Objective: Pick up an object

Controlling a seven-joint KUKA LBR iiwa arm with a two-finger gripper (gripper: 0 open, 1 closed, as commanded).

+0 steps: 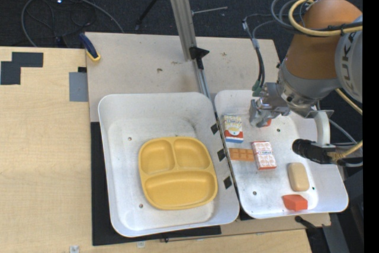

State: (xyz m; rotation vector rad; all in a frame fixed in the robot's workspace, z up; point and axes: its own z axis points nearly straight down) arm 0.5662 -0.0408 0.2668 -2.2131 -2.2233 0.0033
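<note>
Hovering over the upper part of the right bin [331, 201], with gripper [260, 117] pointed down near the bin's back edge; fingers too small and blurred to tell whether spread or closed, nothing seen between them. Lying just left of and below it, against the bin's left wall: small carton [233, 129] with blue and red print. Further down, side by side: brown cracker [241, 154] and red-and-white box [264, 155]. Toward the lower right: tan block [298, 176], then orange piece [295, 202] near the front edge. Resting in the left bin [118, 127]: yellow divided plate [176, 172].
</note>
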